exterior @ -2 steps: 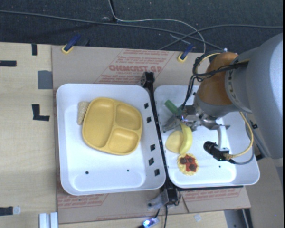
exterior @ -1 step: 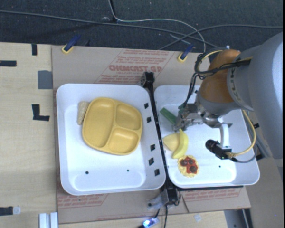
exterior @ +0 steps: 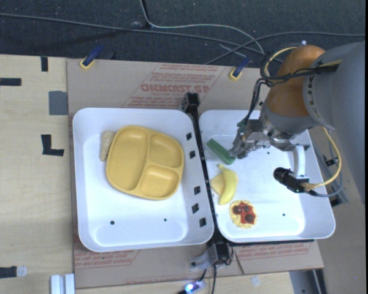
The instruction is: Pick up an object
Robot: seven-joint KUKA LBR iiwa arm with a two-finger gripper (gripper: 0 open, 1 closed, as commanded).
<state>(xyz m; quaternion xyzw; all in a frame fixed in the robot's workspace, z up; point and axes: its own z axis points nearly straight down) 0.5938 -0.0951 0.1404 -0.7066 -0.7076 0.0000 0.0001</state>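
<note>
End effector (exterior: 240, 147) is lowered in right bin (exterior: 319, 225), at end of green thing (exterior: 220, 151). Open or closed: cannot be told. Nothing is seen lifted. Banana (exterior: 226, 184) lies just below it, small pizza toy (exterior: 243, 214) further below. Pick judged not done; grip and lift are left.
</note>
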